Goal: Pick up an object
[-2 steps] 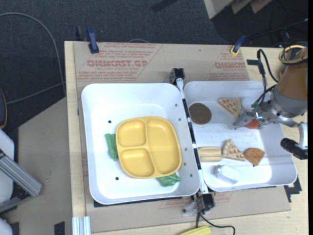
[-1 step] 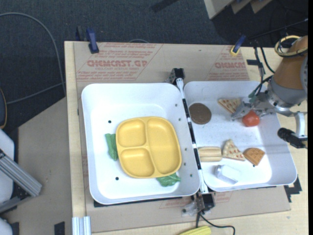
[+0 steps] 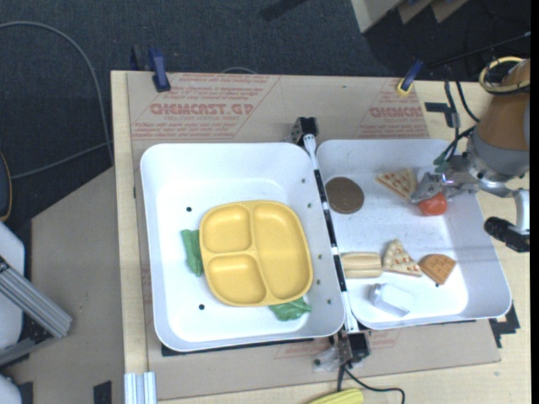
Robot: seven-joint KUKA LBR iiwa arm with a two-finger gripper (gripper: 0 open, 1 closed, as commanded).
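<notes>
My gripper (image 3: 431, 188) reaches in from the right and hangs low over the far side of the right bin (image 3: 484, 297). A small red tomato-like piece (image 3: 434, 206) lies directly below its tip, touching or nearly touching it; I cannot tell which. Just left of the gripper is a triangular pizza slice (image 3: 397, 181). Elsewhere in the same bin lie a round brown cookie (image 3: 344, 196), a tan bread roll (image 3: 360, 264), a second pizza slice (image 3: 400, 259), an orange-brown toast piece (image 3: 437, 268) and a pale grey block (image 3: 389, 298).
The left bin (image 3: 168, 183) holds a yellow divided plate (image 3: 255, 252) with green leaf pieces (image 3: 193, 252) sticking out at its left and lower edges. A black divider (image 3: 322, 213) separates the bins. The grey arm with its orange band (image 3: 505, 129) stands over the right edge.
</notes>
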